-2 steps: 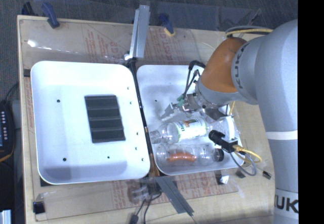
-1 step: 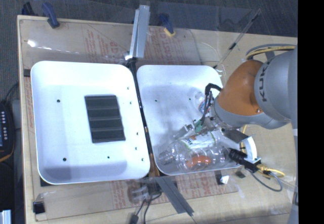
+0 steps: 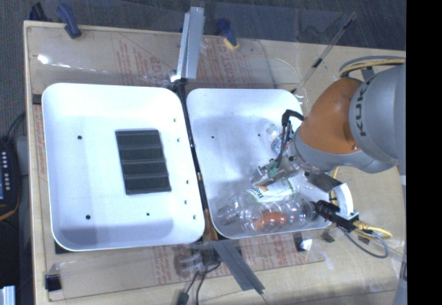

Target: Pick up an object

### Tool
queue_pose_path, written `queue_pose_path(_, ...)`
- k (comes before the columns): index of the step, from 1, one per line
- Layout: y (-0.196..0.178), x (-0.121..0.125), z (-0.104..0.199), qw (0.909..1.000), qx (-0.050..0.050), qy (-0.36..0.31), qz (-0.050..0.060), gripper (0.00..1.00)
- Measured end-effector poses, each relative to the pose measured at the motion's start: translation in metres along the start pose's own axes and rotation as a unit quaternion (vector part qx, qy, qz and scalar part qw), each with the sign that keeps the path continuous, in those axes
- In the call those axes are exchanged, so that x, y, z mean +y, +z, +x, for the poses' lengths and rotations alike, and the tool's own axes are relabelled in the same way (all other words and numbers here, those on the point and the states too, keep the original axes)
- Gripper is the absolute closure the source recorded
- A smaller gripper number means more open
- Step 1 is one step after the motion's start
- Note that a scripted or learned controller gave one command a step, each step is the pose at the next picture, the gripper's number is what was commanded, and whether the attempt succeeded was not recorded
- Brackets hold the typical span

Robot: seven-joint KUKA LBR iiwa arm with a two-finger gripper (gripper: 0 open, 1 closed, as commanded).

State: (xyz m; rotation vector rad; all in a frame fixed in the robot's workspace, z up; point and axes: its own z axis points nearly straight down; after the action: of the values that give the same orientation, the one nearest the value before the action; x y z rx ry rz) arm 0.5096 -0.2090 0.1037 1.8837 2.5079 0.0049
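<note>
Clear plastic bottle [image 3: 266, 214] lies on its side along the near wall of the right bin [image 3: 221, 124], w/ my gripper [image 3: 276, 171] low just above it by a small green-white item [image 3: 266, 190]. Can't tell gripper state from here. I'd centre over the bottle's middle, square across its width, before closing.

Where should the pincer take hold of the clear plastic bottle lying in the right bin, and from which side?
Probably around the middle of the bottle, coming straight down from above. It lies on its side along the near wall of the right bin, so its round body offers two opposite sides to close on. The wall leaves little room for a sideways approach. The pincer is already low beside it.
</note>
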Motion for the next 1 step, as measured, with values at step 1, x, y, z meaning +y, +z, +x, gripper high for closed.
queue_pose_path(1, -0.0849, 0.0723, 0.0737, 0.9999, 0.001, -0.013, 0.002, 1.0)
